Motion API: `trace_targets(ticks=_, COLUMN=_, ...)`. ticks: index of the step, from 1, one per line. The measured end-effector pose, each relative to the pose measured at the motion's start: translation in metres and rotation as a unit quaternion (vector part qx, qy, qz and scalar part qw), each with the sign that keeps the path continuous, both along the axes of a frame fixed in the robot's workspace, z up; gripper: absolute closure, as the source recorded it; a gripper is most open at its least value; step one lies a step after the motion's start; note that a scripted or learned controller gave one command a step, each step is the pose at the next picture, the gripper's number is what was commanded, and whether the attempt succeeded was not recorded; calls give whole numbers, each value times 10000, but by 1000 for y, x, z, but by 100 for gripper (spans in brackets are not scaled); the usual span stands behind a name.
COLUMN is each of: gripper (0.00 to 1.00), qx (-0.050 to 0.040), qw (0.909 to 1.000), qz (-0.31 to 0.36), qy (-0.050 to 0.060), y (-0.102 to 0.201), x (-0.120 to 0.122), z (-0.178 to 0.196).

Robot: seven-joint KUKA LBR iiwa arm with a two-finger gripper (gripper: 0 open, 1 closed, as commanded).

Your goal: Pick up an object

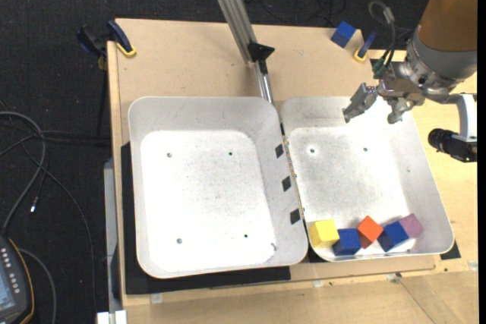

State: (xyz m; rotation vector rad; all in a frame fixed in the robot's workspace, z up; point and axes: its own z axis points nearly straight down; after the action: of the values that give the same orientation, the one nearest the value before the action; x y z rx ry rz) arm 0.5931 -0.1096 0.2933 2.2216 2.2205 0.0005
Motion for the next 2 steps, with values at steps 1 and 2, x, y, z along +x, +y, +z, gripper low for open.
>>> trace_targets(ticks=1, gripper=0, qx=13, qw=10000, qz=32, qy=45, y=48, x=-4, z=-93)
trace_targets(ticks=2, gripper=0, qx=-2, qw=10000, qz=-17, qy=43, y=4, x=-6, z=-187)
